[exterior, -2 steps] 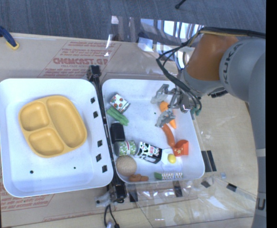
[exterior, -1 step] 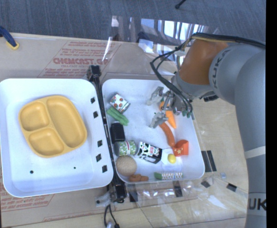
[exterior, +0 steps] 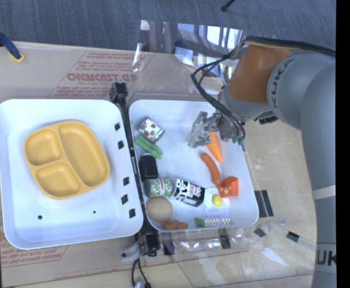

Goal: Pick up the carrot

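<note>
- Currently, I see the arm (exterior: 295, 101) reaching in from 3 o'clock, its orange band (exterior: 256, 71) sitting above the right bin's (exterior: 175, 110) far right corner.
- I read the gripper (exterior: 204, 132) as low over the right bin, at about 1 o'clock from that bin's centre.
- I note the carrot (exterior: 215, 147) lying just beside the gripper at its 4 o'clock, top end touching or nearly touching the metal fingers; whether the fingers are wide, narrow or closed on it, I cannot tell.
- I see a second, redder carrot-like piece (exterior: 211, 167) at 6 o'clock from the carrot, and a red block (exterior: 229, 186) below that.
- I log these along the bin's 6 o'clock edge: a round brown ball (exterior: 159, 209), a black-and-white carton (exterior: 189, 192), a small yellow piece (exterior: 216, 200).
- I find a green pod (exterior: 148, 146) and a small patterned box (exterior: 150, 130) near the bin's 9 o'clock wall.
- I see the left bin (exterior: 19, 221) holding a yellow divided plate (exterior: 66, 158), well apart from the gripper.
</note>
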